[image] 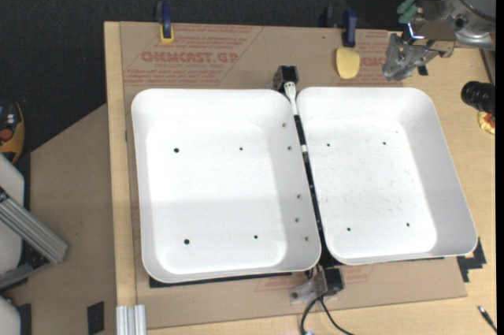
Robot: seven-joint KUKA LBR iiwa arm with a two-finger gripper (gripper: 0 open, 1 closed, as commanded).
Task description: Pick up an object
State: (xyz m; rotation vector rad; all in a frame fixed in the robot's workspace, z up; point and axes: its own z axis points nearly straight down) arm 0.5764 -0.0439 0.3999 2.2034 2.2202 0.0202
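Arm: seen at the upper right corner, reaching in over the bench's far edge
Gripper (399,65): held above the brown board, just beyond the far rim of the right bin; whether anything is gripped cannot be told
Yellow object (347,62): lying on the board beside the gripper, outside both bins, below a blue clamp (350,27)
Left bin (157,168): white, shallow, dotted with small dark holes
Right bin (441,168): white, set touching the left bin along a dark central seam
Second clamp (164,20): blue and yellow, fixed at the board's far left edge
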